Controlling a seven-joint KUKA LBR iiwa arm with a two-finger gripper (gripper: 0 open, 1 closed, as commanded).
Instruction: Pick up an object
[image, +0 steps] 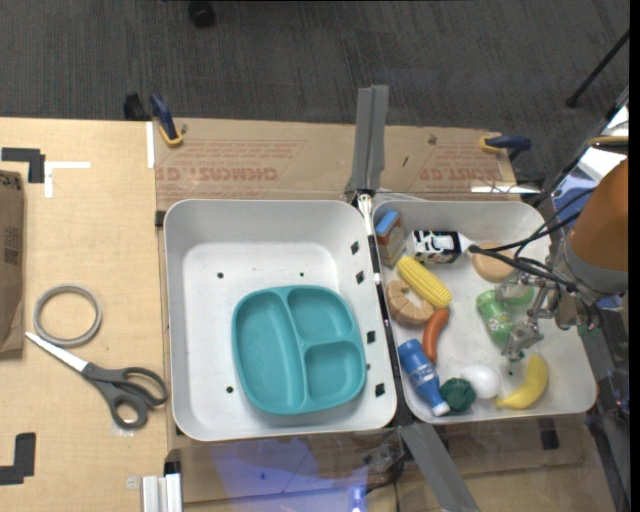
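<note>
I see right bin (560, 400) crowded: corn (424, 281), carrot (433, 332), blue bottle (420, 376) packed along its left wall; white egg (482, 380), banana (527, 384) near front edge. Bare floor mid-bin, between carrot and claw (517, 345). Left bin (190, 260) roomier: teal tray (298, 348) fills front half, rear strip open. Scissors (105, 380), tape roll (67, 313) on tabletop's left.

The right bin (560, 395) holds small toys. A yellow corn cob (424, 281) lies tilted near the middle. An orange carrot (434, 331) lies below it. A blue bottle (419, 376) lies by the left wall. A white egg (482, 381) and a yellow banana (528, 384) sit near the front edge.
</note>
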